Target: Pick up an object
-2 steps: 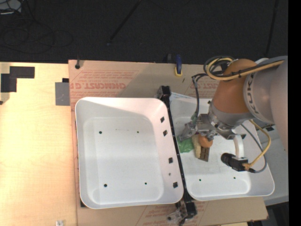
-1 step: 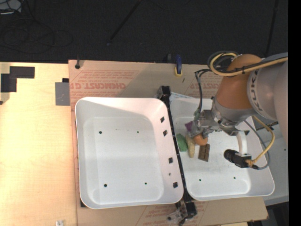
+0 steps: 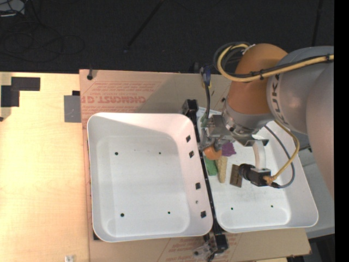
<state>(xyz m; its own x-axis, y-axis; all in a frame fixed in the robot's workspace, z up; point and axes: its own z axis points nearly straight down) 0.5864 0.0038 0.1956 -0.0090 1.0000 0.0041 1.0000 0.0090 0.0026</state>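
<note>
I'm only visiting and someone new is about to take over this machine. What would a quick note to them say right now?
Gripper: down in the right bin, over the pile by its left wall; open or shut cannot be told.
Things: orange piece, green piece, purple piece, tan block, brown block, all in the right bin.
Done: nothing visibly lifted.
Left: grasp one and raise it.

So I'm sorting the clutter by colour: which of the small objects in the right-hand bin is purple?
The purple object, lying just under the arm's wrist. The orange object and green object sit to its left by the bin wall, and the cream-coloured block lies below it.
</note>
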